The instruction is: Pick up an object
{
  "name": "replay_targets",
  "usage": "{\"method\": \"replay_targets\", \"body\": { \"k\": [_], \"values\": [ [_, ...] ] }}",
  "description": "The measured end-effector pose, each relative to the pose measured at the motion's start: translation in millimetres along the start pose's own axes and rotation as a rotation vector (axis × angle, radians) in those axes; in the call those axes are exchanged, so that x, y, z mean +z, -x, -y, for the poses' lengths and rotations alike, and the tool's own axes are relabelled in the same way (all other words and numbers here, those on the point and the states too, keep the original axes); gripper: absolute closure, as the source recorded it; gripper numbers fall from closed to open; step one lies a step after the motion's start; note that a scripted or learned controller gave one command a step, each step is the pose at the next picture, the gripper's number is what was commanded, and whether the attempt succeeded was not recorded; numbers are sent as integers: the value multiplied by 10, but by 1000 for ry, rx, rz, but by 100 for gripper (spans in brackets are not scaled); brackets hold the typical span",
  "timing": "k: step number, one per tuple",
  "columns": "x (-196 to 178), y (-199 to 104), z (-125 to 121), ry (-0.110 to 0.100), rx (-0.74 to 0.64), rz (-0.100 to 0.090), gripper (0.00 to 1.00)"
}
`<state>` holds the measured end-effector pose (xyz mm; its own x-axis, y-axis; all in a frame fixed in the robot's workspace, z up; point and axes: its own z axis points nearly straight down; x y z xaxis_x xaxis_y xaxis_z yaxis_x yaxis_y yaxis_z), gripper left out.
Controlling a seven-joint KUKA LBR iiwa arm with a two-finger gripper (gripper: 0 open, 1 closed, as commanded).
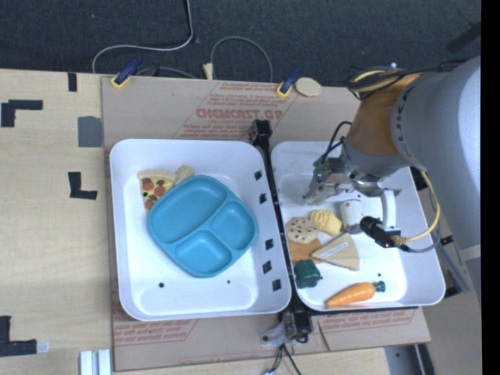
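My gripper (319,192) hangs low over the upper middle of the right bin (422,287), just above a yellow ridged piece (327,222) and a round cookie (299,229). Below those lie a pale cheese wedge (341,253), an orange slab (303,250) partly under it, a dark green broccoli piece (306,273) and a carrot (352,293). I see nothing held at the gripper; the wrist body hides its tip from above.
The left bin (133,287) holds a blue divided plate (203,225), with a pizza slice (155,186) and a pale yellow piece (184,173) at its upper left. A black divider (270,209) runs between the bins. A cable loops beside the arm (414,237).
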<state>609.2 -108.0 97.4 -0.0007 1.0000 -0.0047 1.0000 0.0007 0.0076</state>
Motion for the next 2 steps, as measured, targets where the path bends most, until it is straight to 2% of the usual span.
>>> {"method": "replay_targets", "body": {
  "k": [1,2],
  "values": [
    [8,-1,3,-1,0,0,0],
    [-1014,994,-131,3,6,3,0]
  ]
}}
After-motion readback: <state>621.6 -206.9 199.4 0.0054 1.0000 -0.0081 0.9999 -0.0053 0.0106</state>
